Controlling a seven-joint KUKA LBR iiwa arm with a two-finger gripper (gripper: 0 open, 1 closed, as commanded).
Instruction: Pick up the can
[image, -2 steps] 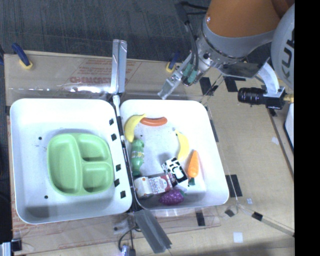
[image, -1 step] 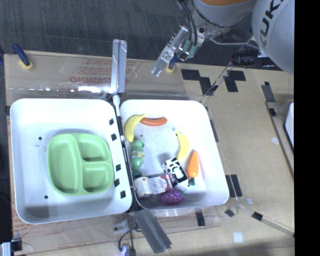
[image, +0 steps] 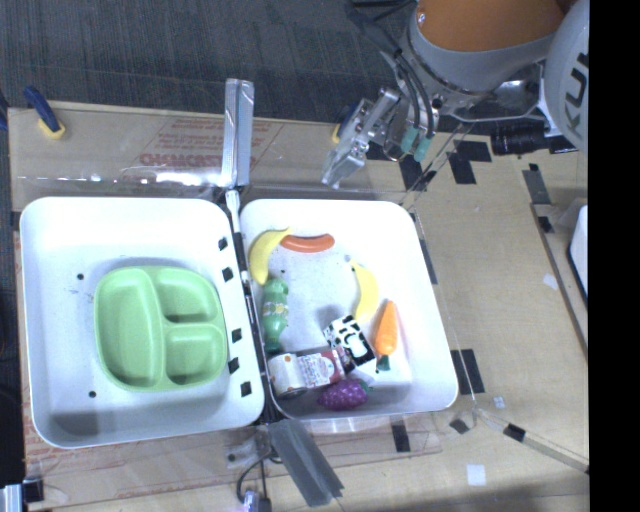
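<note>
One can (image: 303, 371), two bananas (image: 262, 252), one carrot (image: 386, 328) share the right bin (image: 425, 260); the hand (image: 340, 165), at 12 o'clock above, hangs released.

Brown bench (image: 500, 300) holds two white bins side by side: left bin (image: 40, 300), right bin (image: 425, 300). Blue clip (image: 44, 111) at bench's far left corner.
</note>
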